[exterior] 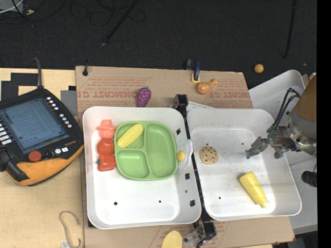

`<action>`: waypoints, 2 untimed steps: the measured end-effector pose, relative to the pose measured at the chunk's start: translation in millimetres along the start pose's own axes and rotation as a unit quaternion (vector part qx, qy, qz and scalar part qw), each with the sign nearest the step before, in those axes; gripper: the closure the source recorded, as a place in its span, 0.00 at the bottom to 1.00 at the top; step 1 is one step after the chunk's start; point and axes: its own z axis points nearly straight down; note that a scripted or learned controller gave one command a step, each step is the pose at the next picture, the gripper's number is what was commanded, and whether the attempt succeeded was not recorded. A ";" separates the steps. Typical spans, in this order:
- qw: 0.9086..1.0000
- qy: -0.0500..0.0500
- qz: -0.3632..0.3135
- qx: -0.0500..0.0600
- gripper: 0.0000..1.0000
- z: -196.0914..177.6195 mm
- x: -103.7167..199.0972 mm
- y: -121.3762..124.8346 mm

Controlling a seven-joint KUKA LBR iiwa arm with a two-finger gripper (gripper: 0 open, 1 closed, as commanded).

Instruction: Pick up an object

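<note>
One tool (269,148) is hovering with nothing gripped, finger spread unclear; yellow bottle (253,188) is lying just below-left, cookie (208,155) farther left.

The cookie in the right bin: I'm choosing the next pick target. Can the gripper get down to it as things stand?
Probably yes. The cookie lies alone on the right bin's floor, the gripper is already over that bin, and the yellow bottle lies apart from it.
</note>
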 end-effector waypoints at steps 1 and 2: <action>1.000 -0.002 -0.001 -0.007 0.00 -7.9 -0.4 2.9; 1.000 -0.001 -0.002 -0.004 0.00 45.3 -2.7 -6.2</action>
